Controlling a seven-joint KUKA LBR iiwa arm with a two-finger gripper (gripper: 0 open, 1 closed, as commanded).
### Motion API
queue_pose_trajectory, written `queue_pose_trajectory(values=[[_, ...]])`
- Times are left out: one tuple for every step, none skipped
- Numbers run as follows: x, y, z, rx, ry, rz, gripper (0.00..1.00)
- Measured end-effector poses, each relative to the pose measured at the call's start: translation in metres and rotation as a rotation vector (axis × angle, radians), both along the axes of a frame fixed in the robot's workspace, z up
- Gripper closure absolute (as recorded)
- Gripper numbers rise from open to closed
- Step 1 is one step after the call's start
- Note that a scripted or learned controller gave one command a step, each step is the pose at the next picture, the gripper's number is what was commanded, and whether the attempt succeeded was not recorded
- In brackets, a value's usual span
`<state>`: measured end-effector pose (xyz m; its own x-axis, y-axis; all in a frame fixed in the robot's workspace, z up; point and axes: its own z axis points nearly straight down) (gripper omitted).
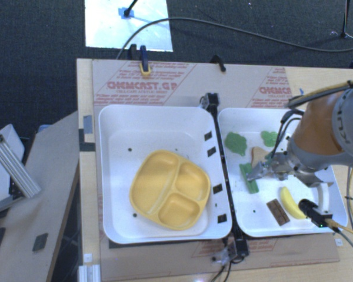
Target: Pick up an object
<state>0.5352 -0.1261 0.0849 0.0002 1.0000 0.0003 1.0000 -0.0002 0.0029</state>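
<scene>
My gripper (256, 174) hangs low in the right white bin (335, 213), just above the dark green oblong block (249, 178)—jaw state: cannot tell. Procedure: centre over the block, straddle its narrow sides, close firmly—then lift straight up.

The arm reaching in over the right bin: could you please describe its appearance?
The arm is bulky and rounded: grey casing, then a broad orange band above the wrist. Black cables loop alongside it. The pincer is small, grey metal.
</scene>
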Motion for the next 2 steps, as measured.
queue_pose_trajectory(values=[[0.003,0.0,0.015,0.0,-0.007,0.002,1.0],[-0.003,-0.004,0.062,-0.002,-0.003,0.001,1.0]])
